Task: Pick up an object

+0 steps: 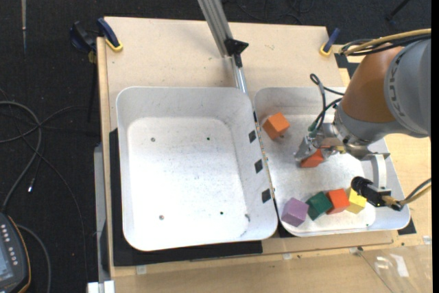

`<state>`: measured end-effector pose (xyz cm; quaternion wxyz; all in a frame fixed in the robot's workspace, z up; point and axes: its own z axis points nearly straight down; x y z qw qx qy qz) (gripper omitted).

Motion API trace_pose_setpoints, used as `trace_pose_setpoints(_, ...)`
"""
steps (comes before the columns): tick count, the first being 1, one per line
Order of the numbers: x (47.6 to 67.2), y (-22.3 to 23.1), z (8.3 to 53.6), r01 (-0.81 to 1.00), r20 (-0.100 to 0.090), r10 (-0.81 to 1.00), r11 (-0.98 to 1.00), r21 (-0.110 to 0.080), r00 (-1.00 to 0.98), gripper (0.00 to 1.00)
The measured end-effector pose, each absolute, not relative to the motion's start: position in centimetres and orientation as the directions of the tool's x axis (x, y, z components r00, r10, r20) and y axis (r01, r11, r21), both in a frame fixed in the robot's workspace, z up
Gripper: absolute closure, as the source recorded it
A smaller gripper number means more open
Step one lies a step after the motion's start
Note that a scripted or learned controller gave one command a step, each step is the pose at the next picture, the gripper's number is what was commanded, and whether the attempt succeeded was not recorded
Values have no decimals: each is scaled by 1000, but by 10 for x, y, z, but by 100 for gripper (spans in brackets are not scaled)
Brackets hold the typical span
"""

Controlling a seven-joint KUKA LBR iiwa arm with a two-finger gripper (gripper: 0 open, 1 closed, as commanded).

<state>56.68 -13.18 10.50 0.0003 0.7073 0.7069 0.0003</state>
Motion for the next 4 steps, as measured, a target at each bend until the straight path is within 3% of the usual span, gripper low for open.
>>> trace_pose_setpoints(1,567,-132,105,1000,0,1000,-1,0,1,0)
trace_pose_setpoints(2,567,-132,115,1000,0,1000,-1,2,1,100)
trace_pose_setpoints(3,535,-61,199,1000,3,1000,8,6,-8,100)
trace_pose_setpoints(4,563,36,208,1000,3,1000,10,1,-10,100)
